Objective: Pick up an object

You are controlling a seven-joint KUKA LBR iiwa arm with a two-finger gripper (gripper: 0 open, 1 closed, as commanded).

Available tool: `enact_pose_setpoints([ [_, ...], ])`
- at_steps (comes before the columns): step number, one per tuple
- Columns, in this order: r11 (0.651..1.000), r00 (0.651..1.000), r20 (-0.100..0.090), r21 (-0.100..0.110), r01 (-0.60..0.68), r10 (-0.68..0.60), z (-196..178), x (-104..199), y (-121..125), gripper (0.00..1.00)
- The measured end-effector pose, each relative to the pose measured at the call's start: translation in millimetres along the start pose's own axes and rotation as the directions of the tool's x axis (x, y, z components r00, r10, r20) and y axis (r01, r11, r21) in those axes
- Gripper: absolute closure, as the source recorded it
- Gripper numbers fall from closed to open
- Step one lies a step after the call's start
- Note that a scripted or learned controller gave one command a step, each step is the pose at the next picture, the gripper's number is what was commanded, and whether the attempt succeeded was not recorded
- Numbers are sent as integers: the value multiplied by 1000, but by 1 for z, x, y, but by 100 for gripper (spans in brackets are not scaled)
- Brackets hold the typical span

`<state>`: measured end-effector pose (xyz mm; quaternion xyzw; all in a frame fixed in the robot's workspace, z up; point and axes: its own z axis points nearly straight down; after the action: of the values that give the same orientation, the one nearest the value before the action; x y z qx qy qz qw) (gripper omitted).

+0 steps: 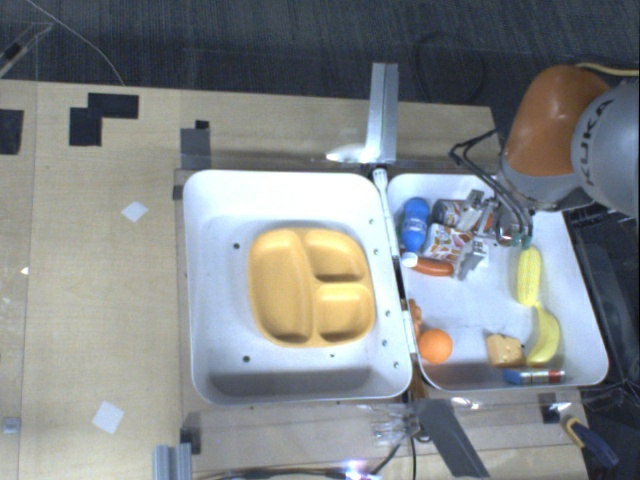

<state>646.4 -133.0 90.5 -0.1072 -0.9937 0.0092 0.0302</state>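
Gripper (478,236) is seen low in the right bin (590,343), over a crinkled foil packet (452,240) — whether anything is pinched cannot be told. For a clean pick, one isolated item should be centred on: the round orange (435,345) or the smooth curved bananas (534,303) — not the clutter beside the blue bottle (414,222).

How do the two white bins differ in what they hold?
The left bin holds one thing, a yellow divided tray lying flat in its middle; the right bin holds many small things, among them a banana, an orange ball and a blue bottle. The gripper is over the right bin, not the left bin. Both bins are shallow, white and side by side.
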Motion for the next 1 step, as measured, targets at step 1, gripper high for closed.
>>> enact_pose_setpoints([
  [1,1000,1000,1,0,0,0,0,0,0,0],
])
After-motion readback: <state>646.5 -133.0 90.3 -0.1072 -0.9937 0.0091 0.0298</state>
